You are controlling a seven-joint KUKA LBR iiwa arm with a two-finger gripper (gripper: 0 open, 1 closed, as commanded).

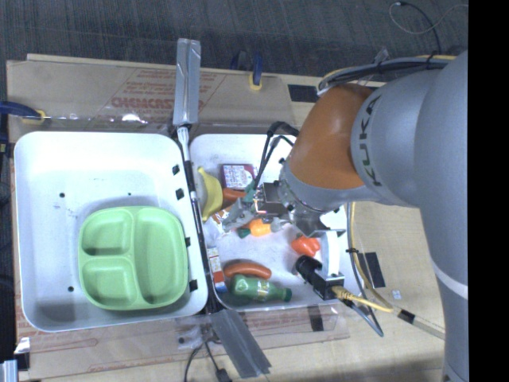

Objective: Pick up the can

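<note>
1 can (237, 173), maroon-labelled, lies near the right bin's (238, 143) far wall, just beside the gripper (253, 205), whose opening cannot be told; judged light, rigid, slippery, best gripped across its sides

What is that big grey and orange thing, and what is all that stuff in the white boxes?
That is a robot arm, photographed by a camera up above, looking down. It reaches in from the right over a bench with two white bins. The left bin holds a green plate with compartments. The right bin holds toy food: a yellow banana, a green bottle, a sausage, some orange pieces and a small dark purple can. The robot's hand, called a gripper, is low over the toys. I cannot tell whether it holds anything.
</note>
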